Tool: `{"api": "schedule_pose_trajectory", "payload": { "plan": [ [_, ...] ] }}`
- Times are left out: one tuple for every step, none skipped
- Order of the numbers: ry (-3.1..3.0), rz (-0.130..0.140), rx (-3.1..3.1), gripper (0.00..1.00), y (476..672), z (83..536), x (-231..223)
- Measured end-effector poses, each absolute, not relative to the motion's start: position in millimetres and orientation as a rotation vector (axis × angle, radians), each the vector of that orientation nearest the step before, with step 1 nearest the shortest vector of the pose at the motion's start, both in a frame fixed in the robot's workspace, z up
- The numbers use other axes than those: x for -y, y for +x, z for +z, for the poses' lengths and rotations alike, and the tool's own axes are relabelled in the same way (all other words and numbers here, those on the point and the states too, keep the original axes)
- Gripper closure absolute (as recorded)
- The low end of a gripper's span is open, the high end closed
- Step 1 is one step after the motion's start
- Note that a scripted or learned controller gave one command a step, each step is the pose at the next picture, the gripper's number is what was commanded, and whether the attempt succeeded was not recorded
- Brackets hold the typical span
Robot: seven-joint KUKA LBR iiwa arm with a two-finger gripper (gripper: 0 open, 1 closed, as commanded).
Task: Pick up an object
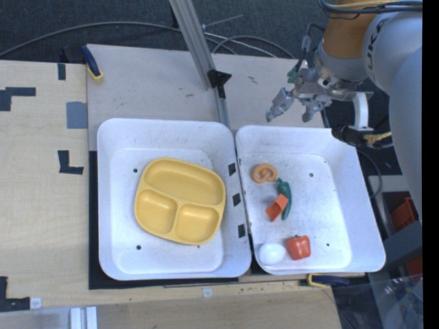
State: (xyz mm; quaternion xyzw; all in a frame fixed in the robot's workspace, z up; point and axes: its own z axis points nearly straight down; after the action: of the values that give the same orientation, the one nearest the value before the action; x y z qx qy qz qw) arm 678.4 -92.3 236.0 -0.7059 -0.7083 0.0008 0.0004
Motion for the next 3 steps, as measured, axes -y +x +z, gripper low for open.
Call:
{"api": "schedule_pose_trajectory", "payload": {
  "plan": [
    [-2.218, 0.003, 2.224, 0.0, 678.4, 236, 92],
    [-2.215, 0.009, 2.221, 0.0, 672.2, 173, 90],
    [-2.215, 0.01, 2.22, 0.0, 662.3, 112, 91]
  ]
}}
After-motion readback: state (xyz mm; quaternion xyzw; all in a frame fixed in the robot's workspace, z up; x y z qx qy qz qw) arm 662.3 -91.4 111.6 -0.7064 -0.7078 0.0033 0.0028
